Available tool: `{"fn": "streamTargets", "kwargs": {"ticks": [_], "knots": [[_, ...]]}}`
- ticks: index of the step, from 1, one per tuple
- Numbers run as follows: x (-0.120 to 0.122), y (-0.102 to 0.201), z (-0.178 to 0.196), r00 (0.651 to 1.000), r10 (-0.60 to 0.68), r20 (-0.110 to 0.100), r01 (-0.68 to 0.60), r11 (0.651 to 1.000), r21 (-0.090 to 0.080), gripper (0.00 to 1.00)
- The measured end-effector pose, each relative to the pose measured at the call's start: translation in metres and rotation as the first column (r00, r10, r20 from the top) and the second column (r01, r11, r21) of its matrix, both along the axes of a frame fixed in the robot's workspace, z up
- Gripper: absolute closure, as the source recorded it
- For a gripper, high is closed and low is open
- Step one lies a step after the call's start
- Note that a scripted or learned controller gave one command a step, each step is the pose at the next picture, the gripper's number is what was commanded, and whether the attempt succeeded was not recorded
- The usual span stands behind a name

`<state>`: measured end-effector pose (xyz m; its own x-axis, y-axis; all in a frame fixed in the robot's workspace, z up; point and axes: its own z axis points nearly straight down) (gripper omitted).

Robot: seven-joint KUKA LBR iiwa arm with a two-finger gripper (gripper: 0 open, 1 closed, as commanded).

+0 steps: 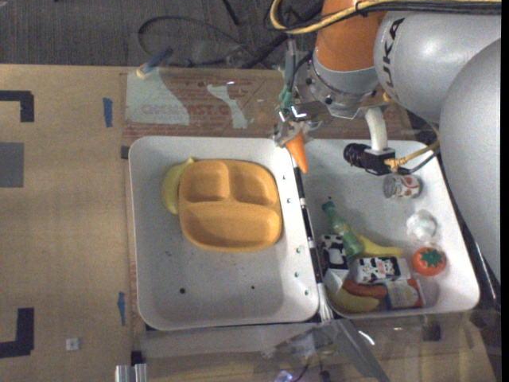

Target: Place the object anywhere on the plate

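Observation:
An orange divided plate lies in the left bin, toward its upper middle. A yellow thing peeks out from under the plate's left edge. My gripper hangs over the wall between the two bins, near their top edge. It is shut on a small orange carrot, which points down and slightly right from the fingers. The carrot is to the right of the plate, above the divider and clear of the plate's rim.
The right bin holds a green bottle, a milk carton, a banana, a tomato, a small can, a clear cup and a black-and-white block. My arm covers the upper right.

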<state>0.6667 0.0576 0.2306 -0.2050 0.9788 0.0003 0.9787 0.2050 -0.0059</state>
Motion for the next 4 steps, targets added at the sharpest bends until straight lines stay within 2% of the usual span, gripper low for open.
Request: {"fn": "streamTargets", "kwargs": {"ticks": [1,2,3,4], "knots": [[0.000,0.000,0.001,1.000,0.000,0.001,0.000,1.000,0.000,0.00],[0.002,0.013,0.111,0.993,0.118,0.007,-0.118,0.993,0.000,0.00],[0.002,-0.022,0.135,0.987,0.159,0.008,-0.159,0.987,-0.001,0.00],[0.002,-0.067,0.198,0.947,0.321,0.009,-0.321,0.947,-0.002,0.00]]}}
